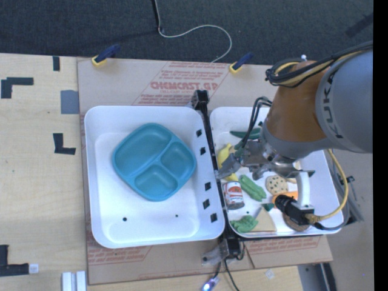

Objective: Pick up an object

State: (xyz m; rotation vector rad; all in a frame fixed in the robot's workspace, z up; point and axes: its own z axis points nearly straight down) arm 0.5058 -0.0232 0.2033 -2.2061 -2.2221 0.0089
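Over the right bin [334, 180] the grey arm [315, 111] hangs low, its tool [262, 162] down among a heap of small toy foods; whether it is released or clenched I cannot tell. Beneath it lie a yellow piece [225, 154], a green pod [252, 187], a small can [234, 195], a spotted cookie [275, 183] and a green leafy piece [244, 224]. Beside it, the left bin [100, 174] holds a blue divided plate [154, 161]. Both bins sit on the cardboard-covered tabletop [176, 83].

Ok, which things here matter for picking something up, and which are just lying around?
Job:
gripper
right bin
green toy
can
cookie
yellow toy

Lying about:
blue plate
left bin
clamps
cable
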